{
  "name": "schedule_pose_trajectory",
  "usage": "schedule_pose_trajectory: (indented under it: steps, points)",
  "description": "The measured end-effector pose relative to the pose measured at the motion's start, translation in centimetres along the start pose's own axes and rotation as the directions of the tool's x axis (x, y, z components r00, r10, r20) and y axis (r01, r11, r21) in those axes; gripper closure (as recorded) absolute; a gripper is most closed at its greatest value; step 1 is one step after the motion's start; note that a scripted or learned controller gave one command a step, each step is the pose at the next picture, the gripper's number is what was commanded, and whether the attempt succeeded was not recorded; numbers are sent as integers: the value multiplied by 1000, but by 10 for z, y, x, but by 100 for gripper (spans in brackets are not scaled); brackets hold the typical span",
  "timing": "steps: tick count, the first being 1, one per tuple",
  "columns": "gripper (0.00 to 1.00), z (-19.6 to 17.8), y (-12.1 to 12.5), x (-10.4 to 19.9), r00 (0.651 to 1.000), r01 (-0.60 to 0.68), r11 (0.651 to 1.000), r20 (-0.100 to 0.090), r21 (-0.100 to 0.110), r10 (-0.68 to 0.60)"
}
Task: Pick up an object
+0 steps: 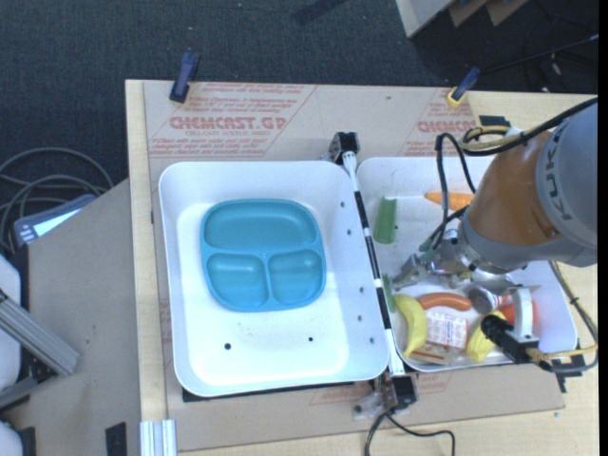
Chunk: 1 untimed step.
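The right bin (408, 173) holds several small objects. A green block (385, 218) lies near its left wall and an orange carrot (446, 199) near the back. Toward the front are a yellow banana (412, 321), a red sausage (443, 302), a wrapped snack (445, 332) and a red and white item (523, 312). My gripper (418, 272) hangs low over the bin's left middle, just behind the banana and sausage and in front of the green block. I see nothing clearly held in it. The arm's grey and orange body (518, 207) hides the bin's right middle.
The left bin (180, 255) holds a blue divided plate (263, 253). A black divider rail (366, 245) runs between the two bins. Cables (446, 160) loop above the arm, and blue and yellow clamps (183, 74) pin the cardboard sheet at the back.
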<state>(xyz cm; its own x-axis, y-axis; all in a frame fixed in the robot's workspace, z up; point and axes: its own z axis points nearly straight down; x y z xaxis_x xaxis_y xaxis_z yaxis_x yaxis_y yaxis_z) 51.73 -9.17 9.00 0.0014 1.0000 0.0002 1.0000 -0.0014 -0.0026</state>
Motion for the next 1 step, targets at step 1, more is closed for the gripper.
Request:
schedule_pose_trajectory:
  steps: [1]
  points:
    - [0,5,45,-30,1000,1,1000,1,-3,-1]
